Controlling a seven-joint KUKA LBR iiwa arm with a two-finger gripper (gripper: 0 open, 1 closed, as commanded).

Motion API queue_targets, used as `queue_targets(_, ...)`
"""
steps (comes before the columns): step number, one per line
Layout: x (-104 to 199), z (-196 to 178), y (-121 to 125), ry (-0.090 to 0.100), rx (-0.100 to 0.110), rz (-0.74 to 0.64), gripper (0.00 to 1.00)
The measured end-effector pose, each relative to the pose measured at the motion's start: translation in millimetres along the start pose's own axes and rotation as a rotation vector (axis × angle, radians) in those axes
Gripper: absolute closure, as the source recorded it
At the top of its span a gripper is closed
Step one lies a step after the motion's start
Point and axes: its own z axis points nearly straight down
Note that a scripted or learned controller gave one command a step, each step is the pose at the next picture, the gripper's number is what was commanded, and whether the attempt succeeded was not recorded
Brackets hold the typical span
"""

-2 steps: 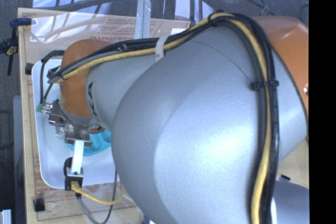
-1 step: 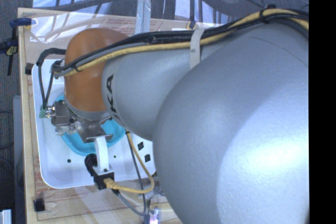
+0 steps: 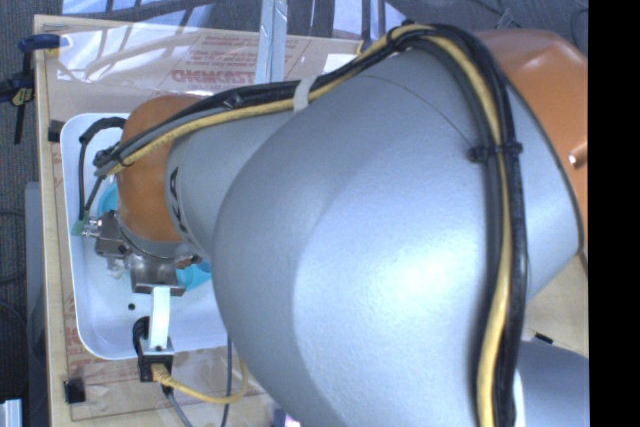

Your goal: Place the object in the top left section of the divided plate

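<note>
The grey arm (image 3: 400,245) is reaching in from the right and is taking up most of the view, its broad body lying across the bench (image 3: 215,65) and covering the right side of it. A black and yellow cable bundle (image 3: 300,95) is running along the arm's far edge toward the wrist. The orange band (image 3: 145,180) is sitting over the left white bin (image 3: 72,255), and below it the metal wrist and the gripper (image 3: 150,285) are hanging down into that bin, close to its near left corner. From this angle it cannot be told how wide the jaws are standing, or whether anything is sitting between them. Small bits of cyan (image 3: 105,203) are peeking out just left of the band and again at the wrist's right side; what they belong to cannot be told. Where the object and the divided plate are lying cannot be told either. A blue clamp (image 3: 40,42) is gripping the bench's far left corner.
</note>
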Motion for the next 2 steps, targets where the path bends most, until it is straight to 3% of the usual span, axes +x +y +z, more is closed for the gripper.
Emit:
queue_targets(1, 1, -6, -1, -0.006, 0.009, -0.009, 1.0)
queue_targets(2, 5, 33, 3, 0.001, 0.0, 0.094, 1.0)
